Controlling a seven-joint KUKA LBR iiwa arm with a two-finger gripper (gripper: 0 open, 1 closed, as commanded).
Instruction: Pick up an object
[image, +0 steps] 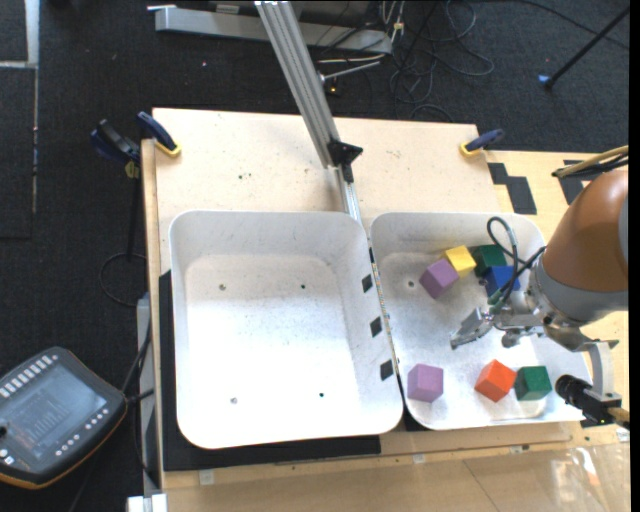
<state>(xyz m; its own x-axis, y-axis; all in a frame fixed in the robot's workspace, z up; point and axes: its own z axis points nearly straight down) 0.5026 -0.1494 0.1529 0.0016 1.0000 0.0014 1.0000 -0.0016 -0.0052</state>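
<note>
So far nothing has been lifted, as far as the view lets me judge. The claw (478, 330) hangs low inside the right bin (400, 235), its metal fingers (466, 335) reaching toward the bin's middle with a visible gap between them and no block in that gap, so I read it as spread and holding nothing.

All the blocks lie loose on the bin floor. Up and to the left of the claw sits a purple block (437, 278), with a yellow block (460, 260) touching its far corner. Just beyond the claw, partly hidden by the cable and wrist, are a blue block (497, 279) and a green block (490, 256). Nearer the camera than the claw, an orange block (495, 381) rests just beside another green block (533, 383), and a second purple block (425, 382) lies down and to the left, near the wall between the bins.

The left bin (180, 300) is well apart from the claw.

What is left is nearly everything: choosing a block, settling the fingers around it, closing, and raising it. The orange block looks the closest candidate, though the claw is not yet over it.
</note>
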